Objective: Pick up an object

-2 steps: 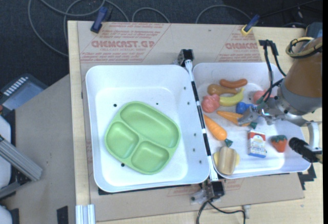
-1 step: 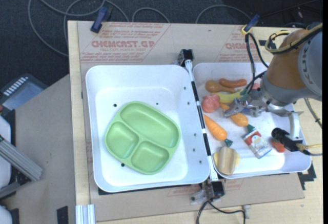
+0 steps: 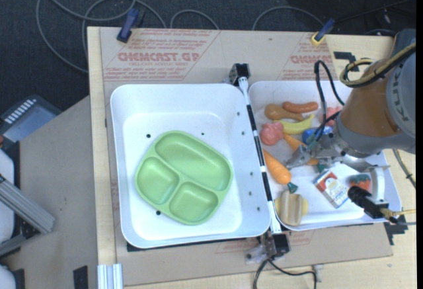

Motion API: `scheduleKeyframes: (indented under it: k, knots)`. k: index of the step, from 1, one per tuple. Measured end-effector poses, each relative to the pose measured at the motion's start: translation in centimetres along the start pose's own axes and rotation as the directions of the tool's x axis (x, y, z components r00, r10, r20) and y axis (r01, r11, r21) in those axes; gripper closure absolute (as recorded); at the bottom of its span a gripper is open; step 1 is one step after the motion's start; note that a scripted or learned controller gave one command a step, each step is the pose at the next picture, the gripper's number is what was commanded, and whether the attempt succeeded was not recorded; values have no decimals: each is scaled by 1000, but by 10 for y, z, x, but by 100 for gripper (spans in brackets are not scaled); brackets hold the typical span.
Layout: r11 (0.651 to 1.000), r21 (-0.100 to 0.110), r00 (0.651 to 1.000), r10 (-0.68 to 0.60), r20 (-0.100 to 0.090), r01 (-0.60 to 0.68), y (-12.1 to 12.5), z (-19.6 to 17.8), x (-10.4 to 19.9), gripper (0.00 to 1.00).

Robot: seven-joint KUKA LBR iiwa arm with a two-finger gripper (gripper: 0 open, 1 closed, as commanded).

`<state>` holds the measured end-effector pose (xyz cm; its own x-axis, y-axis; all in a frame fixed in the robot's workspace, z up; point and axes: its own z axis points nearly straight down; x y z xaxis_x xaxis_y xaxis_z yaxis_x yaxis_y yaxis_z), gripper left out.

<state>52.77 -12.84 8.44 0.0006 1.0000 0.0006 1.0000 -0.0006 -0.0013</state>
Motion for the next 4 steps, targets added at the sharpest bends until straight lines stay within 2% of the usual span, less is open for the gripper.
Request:
scheduleKeyframes:
  k: [1,2,3,4]
  knots:
    - [1000,-3,1000,-2,1,2,80,-1,12,0]
    - [1000,1,1000,0,0,0,47,0,5,0]
    - [1000,-2,1000,-1,0,1,48,-10,5,100]
    - [1000,-3,1000,-2,0,2,70,-101,75,100]
